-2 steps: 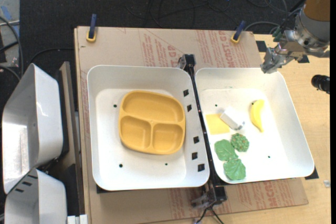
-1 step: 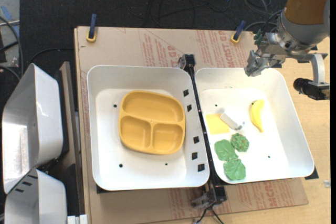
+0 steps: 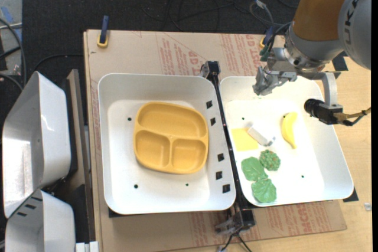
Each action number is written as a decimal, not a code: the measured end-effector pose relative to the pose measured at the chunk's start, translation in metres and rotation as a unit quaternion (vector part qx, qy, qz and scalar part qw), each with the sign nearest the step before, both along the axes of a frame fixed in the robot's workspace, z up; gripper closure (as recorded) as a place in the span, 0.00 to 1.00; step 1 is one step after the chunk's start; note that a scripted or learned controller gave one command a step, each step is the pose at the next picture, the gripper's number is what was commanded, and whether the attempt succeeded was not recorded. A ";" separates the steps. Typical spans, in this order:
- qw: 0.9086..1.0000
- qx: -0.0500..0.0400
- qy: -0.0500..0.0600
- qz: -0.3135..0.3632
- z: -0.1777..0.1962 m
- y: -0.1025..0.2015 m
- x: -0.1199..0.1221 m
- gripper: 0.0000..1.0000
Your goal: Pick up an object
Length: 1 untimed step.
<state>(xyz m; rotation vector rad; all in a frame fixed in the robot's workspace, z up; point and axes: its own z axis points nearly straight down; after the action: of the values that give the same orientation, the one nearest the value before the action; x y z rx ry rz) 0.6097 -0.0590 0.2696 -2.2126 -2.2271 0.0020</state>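
Note:
The right bin point(image 3: 331, 186) holds a yellow banana point(image 3: 289, 129), a flat yellow square point(image 3: 243, 138), a small white block point(image 3: 259, 135) and three green leafy pieces point(image 3: 262, 174). My gripper point(image 3: 264, 86) hangs over the bin's far left corner, above and apart from all of them. Nothing shows between its fingers, which point down toward the bin's back rim. The orange band and grey arm come in from the upper right.
The left bin point(image 3: 112, 186) carries a yellow divided plate point(image 3: 171, 137). A black clamp row point(image 3: 220, 144) runs between the bins. A black fitting point(image 3: 322, 109) with a cable sticks over the right bin's far right side. Cardboard lies beneath both bins.

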 end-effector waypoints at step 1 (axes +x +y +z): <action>1.000 0.000 -0.001 0.001 -0.006 0.046 0.000 1.00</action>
<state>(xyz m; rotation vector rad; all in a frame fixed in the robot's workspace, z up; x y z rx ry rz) 0.6101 -0.0131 0.2636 -2.2121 -2.2288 0.0003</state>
